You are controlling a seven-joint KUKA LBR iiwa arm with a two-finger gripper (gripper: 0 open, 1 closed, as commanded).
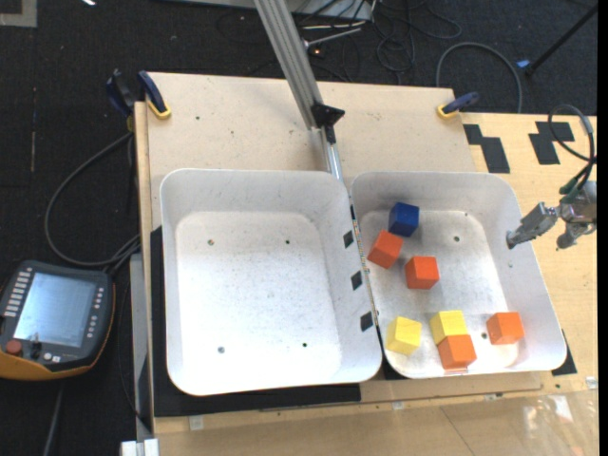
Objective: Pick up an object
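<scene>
Claw point(546, 224) at right bin's point(494, 190) right rim, grip state indeterminable. Nearest orange cube point(505, 328) lower left of it, inside bin; remaining cubes farther left.

Bright, even overhead light; soft shadows, slightly grainy focus.
</scene>
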